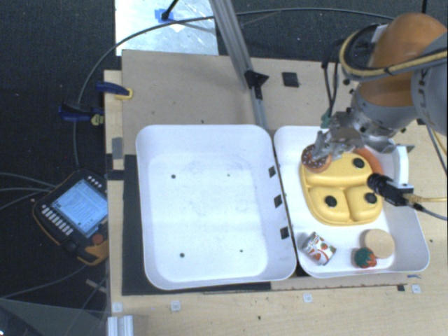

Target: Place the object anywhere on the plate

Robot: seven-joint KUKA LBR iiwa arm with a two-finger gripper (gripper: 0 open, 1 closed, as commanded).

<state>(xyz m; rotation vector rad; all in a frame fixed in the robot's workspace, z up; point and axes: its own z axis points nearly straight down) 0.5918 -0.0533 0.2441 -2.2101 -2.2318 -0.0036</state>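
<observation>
A yellow sectioned plate (343, 191) lies in the right bin (413, 257). A small round brown and pink object (316, 162), like a doughnut, rests at the plate's upper left corner, partly over its rim. My gripper (326, 144) hangs directly above and against this object, reaching down from the grey and orange arm at the top right. The gripper's body hides the object's far side.
In the right bin's front part lie a small can (318, 248), a tan round piece (380, 241) and a red and green toy fruit (364, 258). An orange item (374, 162) peeks out behind the plate. The left bin (150, 187) adjoins on the left.
</observation>
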